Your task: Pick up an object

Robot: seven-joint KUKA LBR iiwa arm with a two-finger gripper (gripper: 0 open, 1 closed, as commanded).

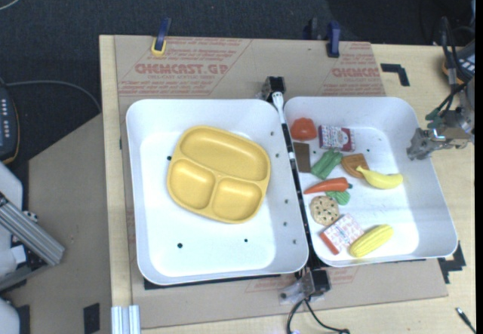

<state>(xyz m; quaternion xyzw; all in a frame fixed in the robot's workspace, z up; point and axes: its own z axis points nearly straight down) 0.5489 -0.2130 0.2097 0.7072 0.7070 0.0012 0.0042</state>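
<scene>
The right bin [423, 212] holds several toy foods: a red tomato [303, 127], a dark red and white packet [335, 136], a green pepper [326, 163], a carrot [327, 185], a banana [381, 179], a cookie [324, 209], a corn cob [371, 240] and a red-and-white wrapper [341, 233]. My gripper [424, 144] hangs at the bin's right rim, level with the banana and apart from it, with nothing seen in it.
The left bin [151, 197] carries a yellow divided plate [218, 173]. A brown block [302, 157] and a brown pastry-like piece [353, 165] also lie in the right bin. Clamps [159, 44] sit on the board's far edge, and cables lie at the front.
</scene>
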